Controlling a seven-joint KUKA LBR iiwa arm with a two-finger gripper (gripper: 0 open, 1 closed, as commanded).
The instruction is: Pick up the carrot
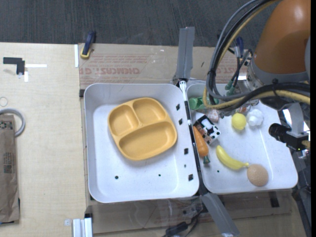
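- The carrot (200, 143) lies in the right bin (276, 179), pressed close against its left wall, just beside the divider between the two bins. A gripper coming straight down there could strike the wall or the rim and close on nothing.
- A small black-and-white toy (211, 131) touches or nearly touches the carrot's upper end, and a banana (230, 159) lies just to its right; a wide-open approach risks catching one of those instead, or nudging the carrot further under the wall.
- The arm's wrist and its cables (232, 90) hang over the back of the right bin. The gripper itself is hidden beneath them, so I cannot tell how far open it is or whether it has anything.
- The right bin also holds a lemon (239, 121), a white ball-like thing (255, 117), a tan egg-shaped thing (257, 175) and something green (197, 102) at its back corner.
- The left bin (98, 172) holds a yellow divided plate (142, 128) with three compartments, nothing in them.
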